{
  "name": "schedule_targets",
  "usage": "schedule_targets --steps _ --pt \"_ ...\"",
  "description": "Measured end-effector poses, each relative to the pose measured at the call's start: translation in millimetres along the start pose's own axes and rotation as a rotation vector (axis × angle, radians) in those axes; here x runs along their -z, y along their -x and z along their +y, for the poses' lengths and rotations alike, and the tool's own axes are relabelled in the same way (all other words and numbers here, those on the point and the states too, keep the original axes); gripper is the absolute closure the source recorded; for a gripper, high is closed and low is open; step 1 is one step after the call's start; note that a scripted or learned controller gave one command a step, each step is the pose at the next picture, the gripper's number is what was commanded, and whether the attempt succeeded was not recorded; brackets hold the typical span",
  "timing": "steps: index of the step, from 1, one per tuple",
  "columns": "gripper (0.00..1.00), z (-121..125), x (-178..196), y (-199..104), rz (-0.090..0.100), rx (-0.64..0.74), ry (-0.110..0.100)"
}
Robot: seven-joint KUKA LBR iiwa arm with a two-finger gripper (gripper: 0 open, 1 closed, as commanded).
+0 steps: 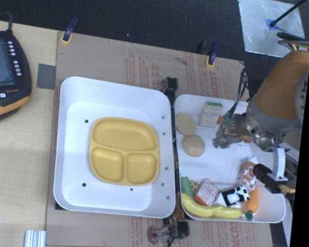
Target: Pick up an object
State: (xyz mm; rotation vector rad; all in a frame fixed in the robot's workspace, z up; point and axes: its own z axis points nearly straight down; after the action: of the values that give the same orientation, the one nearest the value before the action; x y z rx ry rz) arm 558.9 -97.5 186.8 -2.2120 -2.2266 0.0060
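The gripper (226, 138) hung low in the right bin (225, 162), near that bin's far right side, and I could not make out its fingers against the dark metal, nor anything caught in it. Nothing had been lifted: the things to pick all lay on the bin floor. Closest to the gripper, just to its left, sat a small box with a green top (210, 114), standing against the bin's far wall. Further left of the gripper lay two tan discs (190, 134), one beyond the other, close by the bin's left wall. Toward the near edge, well apart from the gripper, a banana (209, 210) stretched along the front wall, with a green piece (185, 185) at its left end and a pinkish packet (207, 192) leaning just behind it. To the right of those lay a black-and-white toy (236, 196), an orange carrot-like piece (253, 202), and a brownish patterned item (247, 174). The grey arm with its orange band (283, 90) loomed over the bin's right side, covering part of it. The left bin (72, 138) held a yellow divided plate (125, 150). A teach pendant (1, 78) rested at the bench's left.
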Motion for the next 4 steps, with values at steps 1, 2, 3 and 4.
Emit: schedule_targets --steps 1,2,3,4 --pt "1.00 62.1 10.6 -26.0 0.002 -0.003 0.002" --pt "1.00 61.3 -34.3 11.2 0.000 -0.003 0.000" --pt "1.00 31.0 -95.7 8.7 0.000 0.000 -0.001" --pt "1.00 63.2 6.1 -37.0 0.001 -0.003 0.004"
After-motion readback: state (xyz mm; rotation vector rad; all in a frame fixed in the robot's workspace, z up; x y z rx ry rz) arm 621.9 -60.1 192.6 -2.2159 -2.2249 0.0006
